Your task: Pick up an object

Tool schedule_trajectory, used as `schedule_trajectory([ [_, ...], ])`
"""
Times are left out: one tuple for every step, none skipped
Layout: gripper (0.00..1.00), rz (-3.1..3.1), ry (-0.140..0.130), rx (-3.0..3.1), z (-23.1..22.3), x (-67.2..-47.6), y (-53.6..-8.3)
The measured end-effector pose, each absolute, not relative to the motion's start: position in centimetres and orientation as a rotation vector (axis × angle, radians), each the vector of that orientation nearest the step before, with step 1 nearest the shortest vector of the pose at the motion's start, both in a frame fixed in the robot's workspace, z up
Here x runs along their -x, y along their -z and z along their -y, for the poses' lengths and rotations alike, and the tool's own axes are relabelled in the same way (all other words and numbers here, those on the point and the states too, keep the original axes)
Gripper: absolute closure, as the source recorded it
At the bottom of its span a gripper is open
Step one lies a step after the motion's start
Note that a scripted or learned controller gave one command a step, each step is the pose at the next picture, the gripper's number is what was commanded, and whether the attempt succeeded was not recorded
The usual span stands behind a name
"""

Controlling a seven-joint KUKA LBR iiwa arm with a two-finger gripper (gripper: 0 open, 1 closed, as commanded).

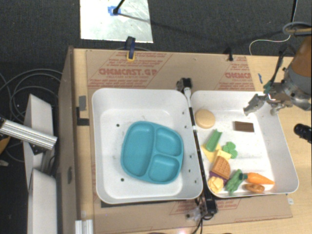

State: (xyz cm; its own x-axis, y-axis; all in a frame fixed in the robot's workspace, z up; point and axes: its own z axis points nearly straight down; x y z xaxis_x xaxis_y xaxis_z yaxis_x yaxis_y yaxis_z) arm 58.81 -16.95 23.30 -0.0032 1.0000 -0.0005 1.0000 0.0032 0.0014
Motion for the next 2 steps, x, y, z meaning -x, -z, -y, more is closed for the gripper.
schedule_trajectory([
  [0.0,-2.223,0.002,-2.22,18.9,-61.7,-15.9],
  [0.0,-2.227,-0.007,-2.216,10.4,-54.6,-8.3],
])
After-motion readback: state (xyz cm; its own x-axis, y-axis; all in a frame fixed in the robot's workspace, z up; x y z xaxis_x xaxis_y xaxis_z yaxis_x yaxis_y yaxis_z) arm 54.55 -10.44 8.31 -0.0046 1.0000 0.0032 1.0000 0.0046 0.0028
